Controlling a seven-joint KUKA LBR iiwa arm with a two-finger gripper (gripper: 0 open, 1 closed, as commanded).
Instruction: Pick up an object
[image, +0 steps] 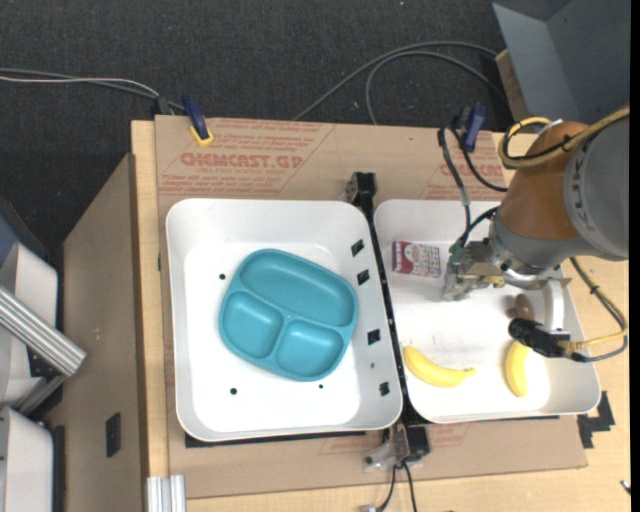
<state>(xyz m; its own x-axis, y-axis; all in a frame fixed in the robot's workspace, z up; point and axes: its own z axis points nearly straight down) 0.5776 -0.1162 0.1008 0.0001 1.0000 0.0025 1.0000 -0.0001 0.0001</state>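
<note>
In the right bin (455, 401) a small white carton with a red label (416, 259) lies near the back left. One yellow banana (437, 367) rests by the front left wall and a second, shorter banana (516, 368) sits at the front right. My gripper (463, 279) reaches down into the right bin just right of the carton, below the orange wrist band (538, 195). I see nothing held in it. The arm hides the bin's back right part.
The left bin (190, 330) holds a blue divided plate (288, 313). A black divider with clips (372, 290) runs between the bins. Cables (592, 345) trail off the wrist on the right. Cardboard (250, 150) lies behind the bins.
</note>
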